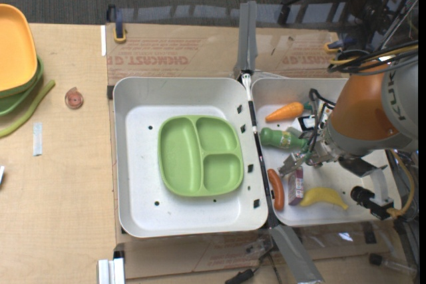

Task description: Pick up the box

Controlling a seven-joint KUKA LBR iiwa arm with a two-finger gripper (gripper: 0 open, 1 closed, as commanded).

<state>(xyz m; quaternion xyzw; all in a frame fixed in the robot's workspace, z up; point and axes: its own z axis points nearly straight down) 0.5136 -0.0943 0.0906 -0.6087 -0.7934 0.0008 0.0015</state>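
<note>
A green three-compartment plastic plate [201, 155] lies in the middle of the left white bin [133, 209] on the table, while the action sits in the right white bin [279, 86]. Along that bin's left edge a red sausage-shaped toy [276, 187] lies near the front corner, with a green plastic bottle [283, 138] on its side above it and an orange toy carrot [286, 111] toward the back. The task's thing, a small flat purple-and-white box [296, 184], lies just right of the sausage, its long axis running front to back, with a yellow toy banana [324, 197] touching or just beside its front end. The grey arm's gripper [298, 161] reaches in from the right and sits just above the box's back end, its metal fingers [290, 166] pointing down and to the left toward it. How far they stand apart cannot be told, and nothing is seen held between them. The box appears to rest on the bin floor, so the coming move looks like a short drop toward the front edge.
</note>
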